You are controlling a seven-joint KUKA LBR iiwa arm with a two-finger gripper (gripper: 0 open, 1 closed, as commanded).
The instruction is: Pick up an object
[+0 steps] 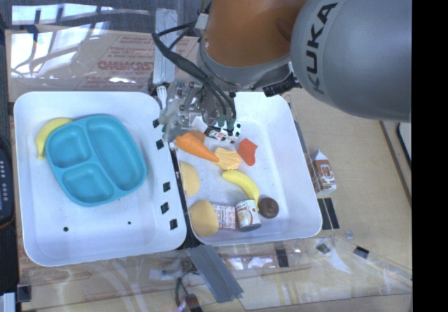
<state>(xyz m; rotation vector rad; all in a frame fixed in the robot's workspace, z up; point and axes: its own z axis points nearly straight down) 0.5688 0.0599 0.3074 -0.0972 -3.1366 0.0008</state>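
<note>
My arm comes in from the upper right of the frame and my gripper (189,111) hangs low over the upper left corner of the right bin (297,164), close against the wall that divides it from the left bin (31,234). The wrist hardware and cables crowd that spot, so I cannot tell how my gripper is set or whether it has hold of anything. Directly below it in the frame lies a toy carrot (196,147), orange and pointing up-left, touching a pale corn cob (227,157); I judge the carrot the likeliest thing to pick, since it sits nearest my approach. An orange-red piece (247,152) lies just right of the corn, and a small black-and-white patterned item (222,133) sits above it. Further down the bin a banana (242,185) curves toward a dark round piece (268,207), beside a small labelled can (246,215) lying on its side. Two yellowish rounded pieces, one (190,178) above the other (203,217), hug the dividing wall. The crowding means a neighbour could get nudged. In the left bin a blue divided plate (98,159) rests partly over a second banana (49,133). A small packet (323,172) lies on the surface right of the bins.
</note>
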